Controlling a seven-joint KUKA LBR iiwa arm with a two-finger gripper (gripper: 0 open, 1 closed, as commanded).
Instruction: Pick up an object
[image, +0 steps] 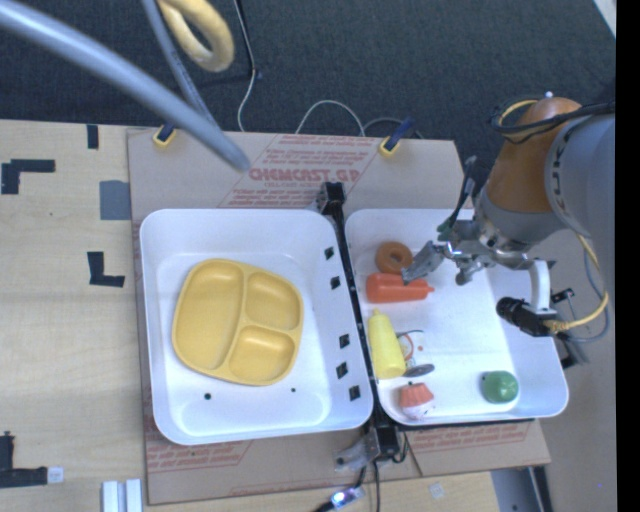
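Orange plastic carrot (399, 290) lies in the right white bin (520, 405), just beneath the two-finger gripper (443, 258), whose fingers stand apart, empty. Approach step, I'd judge; next, descend and close.

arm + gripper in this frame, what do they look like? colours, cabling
The arm is grey with an orange band above the wrist. The gripper is dark grey metal with thin fingers. Black cables loop over the orange section; a yellow cable trails from a black fitting beside the wrist.
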